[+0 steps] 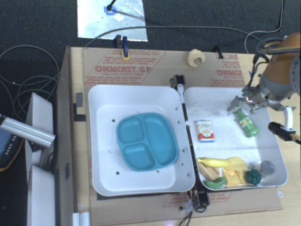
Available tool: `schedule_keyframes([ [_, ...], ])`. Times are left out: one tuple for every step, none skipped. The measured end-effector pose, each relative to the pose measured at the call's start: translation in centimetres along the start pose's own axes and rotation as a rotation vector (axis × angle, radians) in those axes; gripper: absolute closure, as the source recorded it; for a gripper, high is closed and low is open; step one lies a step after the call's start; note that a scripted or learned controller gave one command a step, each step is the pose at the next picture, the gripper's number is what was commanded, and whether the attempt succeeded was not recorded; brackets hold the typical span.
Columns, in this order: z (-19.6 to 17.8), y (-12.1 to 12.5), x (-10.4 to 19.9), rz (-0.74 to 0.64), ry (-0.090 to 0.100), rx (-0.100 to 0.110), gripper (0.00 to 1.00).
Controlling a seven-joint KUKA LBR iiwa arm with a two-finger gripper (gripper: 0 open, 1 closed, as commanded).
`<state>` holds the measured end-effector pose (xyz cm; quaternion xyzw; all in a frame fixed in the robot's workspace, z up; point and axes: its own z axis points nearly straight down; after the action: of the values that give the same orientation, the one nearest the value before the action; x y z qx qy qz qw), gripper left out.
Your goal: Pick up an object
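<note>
From the overhead camera, the gripper [245, 104] sits at the far right end of the right bin [221, 94], directly over the top of a green bottle [246, 125] that lies on the bin floor and runs away from the fingers toward the near side. Whether the fingers are spread or closed cannot be told at this size, and nothing shows clearly between them, so the bottle does not count as held. It looks like the likeliest target, and a good grasp probably means straddling its body across the narrow way, since a pinch at the cap end could let the round bottle roll out. A small carton [205, 130] lies well to the left of the fingers, and a pile of toy food [229, 171] sits well apart at the near wall. The left bin [103, 102] holds a blue tray [146, 141].
</note>
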<state>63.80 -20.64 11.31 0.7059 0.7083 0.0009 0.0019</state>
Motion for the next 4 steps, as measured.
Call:
schedule_keyframes([
  [1.4,0.3,0.0,-0.001,-0.001,0.001,0.00],
  [2.0,-0.2,0.0,0.000,-0.001,0.002,0.00],
  [0.4,-1.1,0.0,0.002,0.000,0.002,0.00],
  [0.6,-2.1,0.0,0.001,0.000,0.003,0.00],
])
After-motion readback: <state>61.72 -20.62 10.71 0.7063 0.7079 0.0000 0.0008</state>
